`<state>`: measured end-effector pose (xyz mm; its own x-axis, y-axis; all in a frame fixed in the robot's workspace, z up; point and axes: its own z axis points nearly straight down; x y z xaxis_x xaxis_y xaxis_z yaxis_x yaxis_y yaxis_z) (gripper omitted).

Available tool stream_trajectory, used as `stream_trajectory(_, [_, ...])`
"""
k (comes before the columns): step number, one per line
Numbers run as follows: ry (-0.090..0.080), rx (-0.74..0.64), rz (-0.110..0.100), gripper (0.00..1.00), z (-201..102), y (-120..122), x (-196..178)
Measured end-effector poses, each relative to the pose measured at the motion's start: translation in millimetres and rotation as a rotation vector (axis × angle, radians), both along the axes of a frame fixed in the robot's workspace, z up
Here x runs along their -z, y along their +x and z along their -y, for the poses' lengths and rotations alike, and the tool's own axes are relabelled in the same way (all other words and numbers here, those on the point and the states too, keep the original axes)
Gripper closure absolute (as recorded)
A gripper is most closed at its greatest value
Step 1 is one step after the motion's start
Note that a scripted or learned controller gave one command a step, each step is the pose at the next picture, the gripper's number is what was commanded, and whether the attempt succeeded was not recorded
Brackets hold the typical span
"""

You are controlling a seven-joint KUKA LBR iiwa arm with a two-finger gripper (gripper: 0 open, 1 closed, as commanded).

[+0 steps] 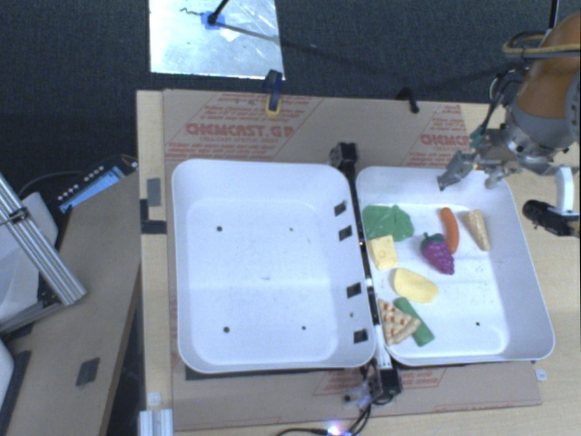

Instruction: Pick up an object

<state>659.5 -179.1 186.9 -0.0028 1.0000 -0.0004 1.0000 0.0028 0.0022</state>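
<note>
The right bin holds several toy foods. A green leaf lies at its left, with a yellow cheese block just below it. An orange carrot, a tan piece and a purple grape bunch sit in the middle. A yellow lemon-like piece, a pizza slice and a green pod lie toward the front. My gripper hangs over the bin's far edge, above and apart from the food, its fingers spread open with nothing between them.
The left bin sits beside the right one, joined by black clips. Brown cardboard underlies both. A yellow clamp stands at the back, and a silver rail lies at the far left.
</note>
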Motion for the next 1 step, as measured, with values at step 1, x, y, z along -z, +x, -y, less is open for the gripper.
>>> stream_trajectory(1, [0.004, 0.002, -0.012, 0.0, -25.4, -67.3, 108.5])
